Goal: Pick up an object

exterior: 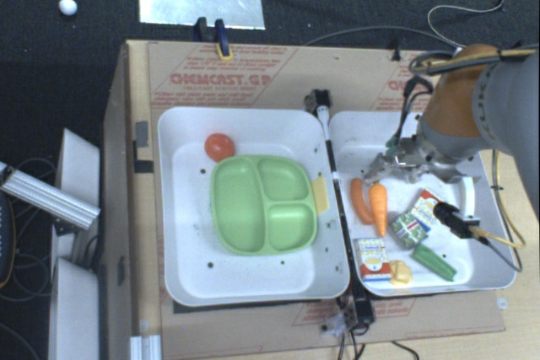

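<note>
1. Nearest the camera, the right bin (485, 278) holds a small printed carton (374, 258) with a red base at its front edge, a yellow lumpy piece (400, 272) touching it, and a smooth green pepper-like vegetable (434, 261) lying slantwise just beside.
2. Above these lies a green-and-white printed carton (415, 227), with a red-and-white packet (429, 202) touching its far end.
3. Two glossy orange carrots (372, 201), tapered and side by side, lie by the divider between the bins.
4. The left bin (181, 265), shallow white plastic with rounded corners, holds a pale green plate (262, 204) moulded into three compartments, a yellow flat piece (321, 195) half tucked under the plate's right edge, and a round red tomato (219, 147) beyond its far left corner.
5. The gripper (396, 164) hangs over the far part of the right bin, just beyond the carrots; its metal tips are small and blurred, so whether they are spread or pressed together cannot be told.
6. The grey arm (506, 110) with its orange band (451, 97) is cut off at the right edge.
</note>
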